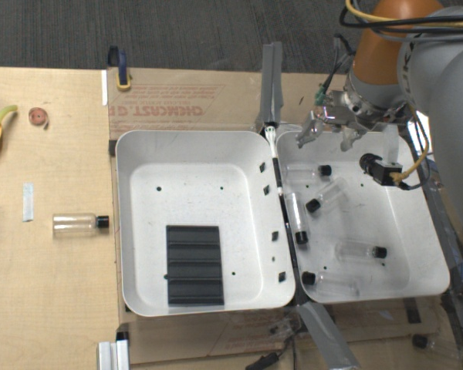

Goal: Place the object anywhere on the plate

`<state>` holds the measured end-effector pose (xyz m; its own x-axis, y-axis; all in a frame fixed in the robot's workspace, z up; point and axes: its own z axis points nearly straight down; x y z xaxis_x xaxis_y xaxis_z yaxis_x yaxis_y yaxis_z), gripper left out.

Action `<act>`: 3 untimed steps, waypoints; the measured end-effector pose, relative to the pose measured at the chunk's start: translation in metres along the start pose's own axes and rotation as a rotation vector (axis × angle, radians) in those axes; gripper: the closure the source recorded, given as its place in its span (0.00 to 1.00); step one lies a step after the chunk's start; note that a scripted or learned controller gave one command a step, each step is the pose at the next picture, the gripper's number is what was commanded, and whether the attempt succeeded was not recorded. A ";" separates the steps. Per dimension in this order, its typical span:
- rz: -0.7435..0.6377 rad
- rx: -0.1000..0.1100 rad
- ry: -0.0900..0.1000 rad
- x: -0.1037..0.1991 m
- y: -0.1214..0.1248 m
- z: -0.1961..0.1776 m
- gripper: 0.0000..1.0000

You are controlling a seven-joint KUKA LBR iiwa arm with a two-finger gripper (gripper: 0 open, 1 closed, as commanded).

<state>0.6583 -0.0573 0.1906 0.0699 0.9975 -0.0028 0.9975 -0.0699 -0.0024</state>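
Item, left bin [135,206]: I log a black ribbed plate [194,265] lying flat at its front. Item, right bin [417,230]: several clear black-capped vials [361,250], scattered, all apart from the plate. Item, gripper [329,136]: above the right bin's far edge, jaws apart, nothing between them.

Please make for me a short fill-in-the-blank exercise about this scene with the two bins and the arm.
1. The black plate lies in the ____ bin.
2. The claw hangs above the ____ bin.
3. Several clear bottles with ____ caps, such as one, lie in that bin.
4. One more bottle lies on the bench, ____ the bins.

Missing words: left; right; black; outside
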 end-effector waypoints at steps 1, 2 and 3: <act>-0.167 -0.003 0.000 -0.043 0.003 -0.068 0.00; -0.345 -0.004 -0.001 -0.138 0.010 -0.148 0.00; -0.422 -0.003 0.000 -0.170 -0.052 -0.250 0.00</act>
<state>0.5953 -0.2228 0.4415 -0.3451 0.9386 -0.0019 0.9386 0.3451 -0.0003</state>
